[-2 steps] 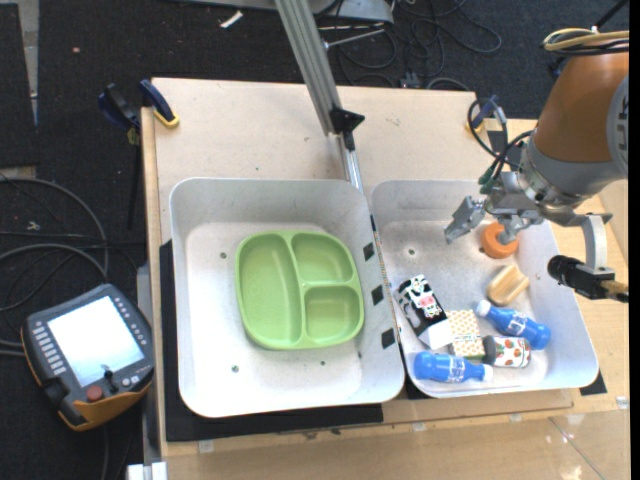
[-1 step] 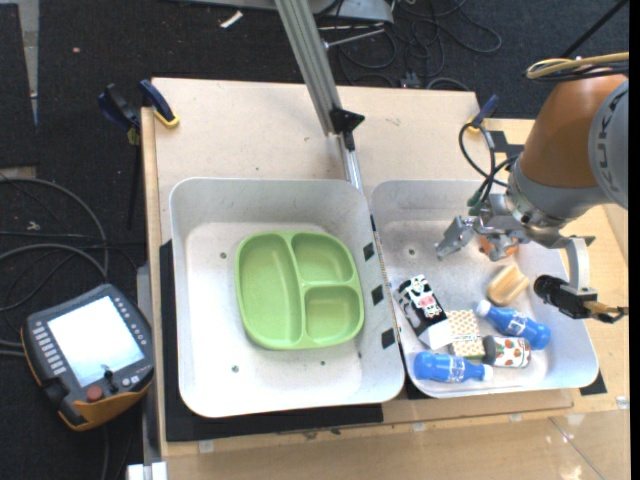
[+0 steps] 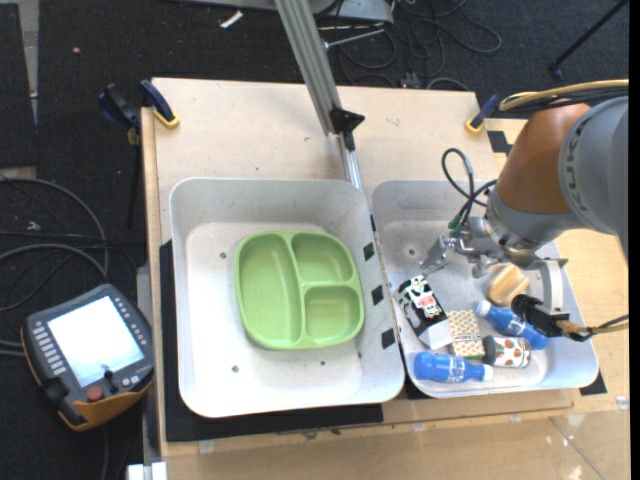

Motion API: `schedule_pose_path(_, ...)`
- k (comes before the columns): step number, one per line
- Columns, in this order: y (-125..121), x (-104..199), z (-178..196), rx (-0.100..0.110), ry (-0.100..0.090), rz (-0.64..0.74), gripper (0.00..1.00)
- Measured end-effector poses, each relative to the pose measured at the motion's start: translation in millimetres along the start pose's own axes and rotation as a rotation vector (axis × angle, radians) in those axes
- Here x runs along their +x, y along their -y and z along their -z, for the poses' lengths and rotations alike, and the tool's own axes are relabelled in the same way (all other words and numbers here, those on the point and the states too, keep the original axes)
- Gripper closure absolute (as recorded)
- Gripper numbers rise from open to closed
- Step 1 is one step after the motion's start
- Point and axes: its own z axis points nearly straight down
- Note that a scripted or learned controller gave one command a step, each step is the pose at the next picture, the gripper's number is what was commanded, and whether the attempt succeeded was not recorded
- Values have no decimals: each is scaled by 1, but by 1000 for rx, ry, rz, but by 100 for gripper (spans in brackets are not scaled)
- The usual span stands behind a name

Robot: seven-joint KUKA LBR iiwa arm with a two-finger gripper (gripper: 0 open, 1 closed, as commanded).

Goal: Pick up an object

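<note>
The right bin [image 3: 400,208] holds several small objects along its near side. A black-and-white cow-patterned toy [image 3: 421,299] lies near the bin's left wall. A blue bottle [image 3: 449,368] rests at the front, with a checkered piece [image 3: 462,329] and a red-and-white item [image 3: 506,351] beside it. Further right lie a blue object [image 3: 517,325] and a tan block [image 3: 507,283]. My gripper [image 3: 461,252] hangs low over the middle of this bin, just behind the cow toy and left of the tan block. Nothing shows held in it.
The left bin [image 3: 200,268] carries a green divided plate [image 3: 300,290]. A slanted metal pole [image 3: 312,53] rises from between the bins at the back. A teach pendant [image 3: 88,353] lies on the floor at left. Cables loop off the wrist [image 3: 460,173].
</note>
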Motion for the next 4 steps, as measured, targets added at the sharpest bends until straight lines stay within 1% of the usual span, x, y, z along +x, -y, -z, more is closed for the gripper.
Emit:
schedule_pose_path(1, -1, 0, 14, -6, 1, 0, 100)
schedule_pose_path(2, 3, -2, 76, -12, 2, 2, 100)
schedule_pose_path(3, 10, -5, 124, -11, 2, 2, 100)
schedule_pose_path(4, 9, -6, 160, -11, 2, 2, 100)
